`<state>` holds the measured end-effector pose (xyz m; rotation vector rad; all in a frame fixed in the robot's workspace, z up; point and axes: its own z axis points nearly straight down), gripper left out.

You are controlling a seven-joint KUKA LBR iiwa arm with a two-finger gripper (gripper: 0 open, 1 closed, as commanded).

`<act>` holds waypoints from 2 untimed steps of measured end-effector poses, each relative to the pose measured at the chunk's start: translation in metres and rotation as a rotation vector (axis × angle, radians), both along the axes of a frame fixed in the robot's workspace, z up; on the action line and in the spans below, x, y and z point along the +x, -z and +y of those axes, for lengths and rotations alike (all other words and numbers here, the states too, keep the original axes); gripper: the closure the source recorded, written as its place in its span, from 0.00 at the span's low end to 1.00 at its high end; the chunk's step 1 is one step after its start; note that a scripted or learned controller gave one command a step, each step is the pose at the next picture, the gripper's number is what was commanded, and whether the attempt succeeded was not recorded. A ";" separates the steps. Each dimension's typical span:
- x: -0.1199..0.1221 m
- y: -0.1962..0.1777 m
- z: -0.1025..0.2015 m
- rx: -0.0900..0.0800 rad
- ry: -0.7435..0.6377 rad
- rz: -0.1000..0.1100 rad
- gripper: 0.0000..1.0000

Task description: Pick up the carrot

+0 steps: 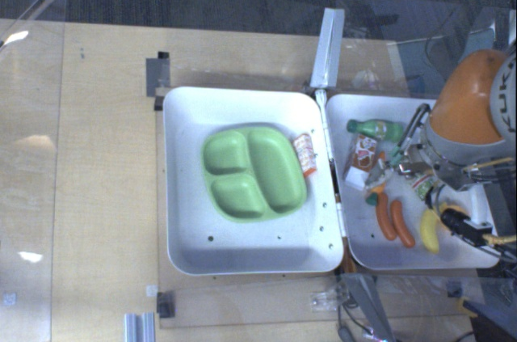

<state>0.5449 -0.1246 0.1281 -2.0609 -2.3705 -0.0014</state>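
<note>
The carrot [386,221] lies in the right bin [380,255], near the bin's front left. It is a slim orange-red stick with a green stub at its upper-left end. My gripper [398,163] hangs over the middle of this bin, just above and behind the carrot, close to a small orange scrap [376,188]. Nothing shows in the gripper's grasp. The arm's grey wrist and orange band [468,102] hide the bin's right side.
Beside the carrot lie a second orange-red stick [403,224] and a yellow banana [429,231]. A green bottle [376,128] and a red-white packet [363,154] sit at the back. The left bin [186,243] holds a green divided plate [254,171] and a small packet [305,153].
</note>
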 end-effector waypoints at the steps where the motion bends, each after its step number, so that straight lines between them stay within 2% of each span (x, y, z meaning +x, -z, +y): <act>1: 0.002 -0.010 0.001 0.000 -0.003 -0.004 1.00; 2: 0.008 -0.135 0.059 -0.001 -0.020 -0.006 1.00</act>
